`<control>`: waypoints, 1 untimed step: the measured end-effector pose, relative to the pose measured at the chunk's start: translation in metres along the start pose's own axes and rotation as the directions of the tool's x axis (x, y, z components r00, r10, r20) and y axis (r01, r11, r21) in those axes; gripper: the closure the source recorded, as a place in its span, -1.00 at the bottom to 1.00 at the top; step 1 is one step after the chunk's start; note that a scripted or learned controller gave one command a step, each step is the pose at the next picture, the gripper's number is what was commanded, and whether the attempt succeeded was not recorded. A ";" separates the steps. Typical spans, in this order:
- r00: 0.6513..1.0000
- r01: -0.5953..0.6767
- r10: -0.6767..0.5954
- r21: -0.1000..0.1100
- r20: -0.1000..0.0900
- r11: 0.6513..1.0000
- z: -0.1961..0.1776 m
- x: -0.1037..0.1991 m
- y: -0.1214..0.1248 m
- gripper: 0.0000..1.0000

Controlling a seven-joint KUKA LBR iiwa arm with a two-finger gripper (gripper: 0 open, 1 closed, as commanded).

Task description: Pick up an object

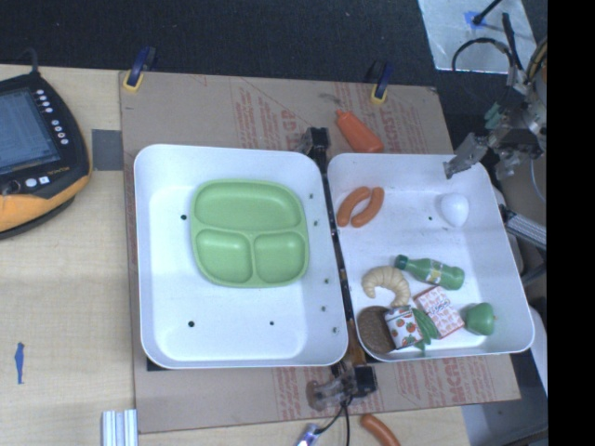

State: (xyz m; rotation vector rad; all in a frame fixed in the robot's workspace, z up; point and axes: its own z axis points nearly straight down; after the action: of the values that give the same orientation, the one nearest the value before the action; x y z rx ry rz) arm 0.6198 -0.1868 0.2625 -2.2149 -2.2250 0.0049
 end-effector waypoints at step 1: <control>1.000 -0.001 0.001 0.002 0.000 1.000 0.118 0.031 -0.040 -1.00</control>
State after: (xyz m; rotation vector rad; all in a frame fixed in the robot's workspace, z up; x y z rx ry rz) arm 0.5788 -0.1559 0.1450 -2.2148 -2.2236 0.0067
